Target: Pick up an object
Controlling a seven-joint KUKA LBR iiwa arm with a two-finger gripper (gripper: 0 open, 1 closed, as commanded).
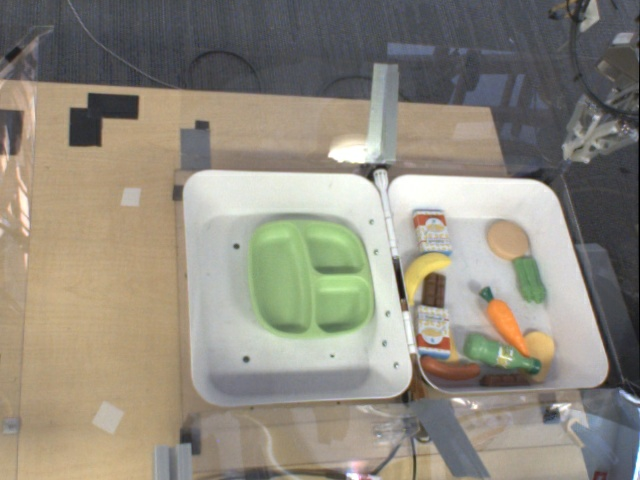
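We see the gripper (592, 136) above the bench past the far right corner of the right bin (560, 208), well apart from every object. Whether it is open or closed we cannot tell; the view is too small and cluttered there. Nothing is held.

The candidates lie in the right bin. Along its left wall sit 2 red-and-white cartons (431, 231), with a banana (424, 268) and a brown bar (433, 289) between them. Near the far right corner a tan disc (508, 238) lies just beside a green pickle (530, 279). At the near edge a carrot (503, 321), a green bottle (497, 351), a yellowish lump (541, 345) and a sausage (451, 371) crowd together. The left bin (200, 268) carries 1 green divided plate (308, 276).

We judge the main risks as follows:

- The near-edge cluster is touching or overlapping, so a descent there could land on 2 objects and shove both aside.
- The cartons and banana hug the wall between the 2 bins, and the gripper could strike that wall.
- The round, smooth pieces could squirt out as the gripper closes.
- The tan disc looks flat and hard to get under.
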